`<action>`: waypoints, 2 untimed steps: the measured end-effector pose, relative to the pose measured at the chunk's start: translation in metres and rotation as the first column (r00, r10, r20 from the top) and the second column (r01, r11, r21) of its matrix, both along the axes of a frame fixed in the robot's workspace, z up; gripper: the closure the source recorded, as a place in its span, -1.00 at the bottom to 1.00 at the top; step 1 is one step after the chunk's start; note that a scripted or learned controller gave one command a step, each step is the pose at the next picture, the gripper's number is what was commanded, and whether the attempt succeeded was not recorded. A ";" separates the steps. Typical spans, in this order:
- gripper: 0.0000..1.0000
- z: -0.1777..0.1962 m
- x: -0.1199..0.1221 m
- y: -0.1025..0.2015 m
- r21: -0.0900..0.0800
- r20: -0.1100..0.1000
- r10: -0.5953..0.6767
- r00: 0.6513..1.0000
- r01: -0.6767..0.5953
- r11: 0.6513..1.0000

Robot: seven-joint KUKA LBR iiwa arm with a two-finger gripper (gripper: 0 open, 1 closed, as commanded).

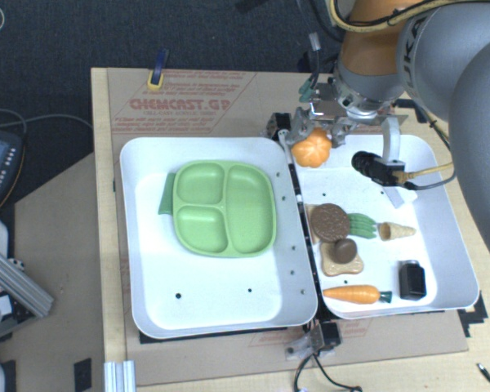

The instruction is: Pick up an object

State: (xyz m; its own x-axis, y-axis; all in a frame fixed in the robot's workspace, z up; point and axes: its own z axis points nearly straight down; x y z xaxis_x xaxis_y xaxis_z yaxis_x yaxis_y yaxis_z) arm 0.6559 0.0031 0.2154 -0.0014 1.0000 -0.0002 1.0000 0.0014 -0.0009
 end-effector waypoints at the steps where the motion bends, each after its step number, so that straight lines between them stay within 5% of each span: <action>1: 1.00 0.006 -0.004 -0.008 0.000 -0.001 -0.002 1.000 0.002 1.000; 2: 1.00 0.002 0.001 -0.008 -0.001 0.001 0.000 1.000 0.000 1.000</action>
